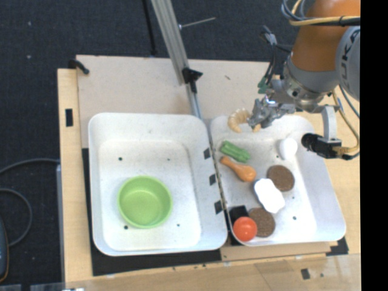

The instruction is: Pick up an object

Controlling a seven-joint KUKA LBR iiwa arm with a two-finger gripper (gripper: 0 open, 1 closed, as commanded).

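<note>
tan bench (133,86) w/ 2 white bins (109,138), dark floor (60,17); end effector (262,115) grip state can't tell

Partial dark lettering on the grey arm (350,53) at the right edge, seemingly "UK" (cut off by the frame), no other text, label or number was legible

Both bins are white: the left bin (109,144) carries a lime-green bowl (144,202). The right bin (321,205) carries a green piece (234,151), an orange-tan piece (238,169), two brown discs (280,178) (262,221), a white piece (269,195) and a red-orange ball (245,228). The table (130,86) is pale tan. The arm (324,32) is grey with an orange band.
</note>
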